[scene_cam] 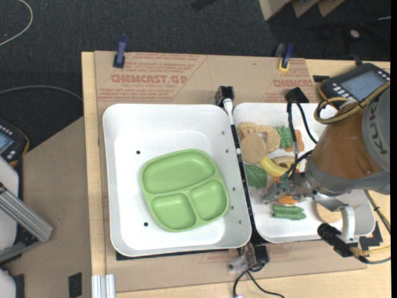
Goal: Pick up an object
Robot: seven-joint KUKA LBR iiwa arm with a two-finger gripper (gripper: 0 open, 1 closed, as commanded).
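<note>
Camera view | jaws (pixel 280 191) low in right bin (pixel 273 228) | opening unclear | green pod (pixel 289 212) just below

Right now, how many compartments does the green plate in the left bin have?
3. The green plate has one wide compartment across its far side and two smaller ones nearer the camera, one left and one right. None is hidden.

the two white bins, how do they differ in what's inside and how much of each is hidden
The left bin holds one thing, a green divided plate; the right bin holds a heap of small toy foods, among them a yellow banana and a green pod. The left bin shows whole, while the arm covers much of the right bin. Both are shallow, white and sit side by side.
</note>
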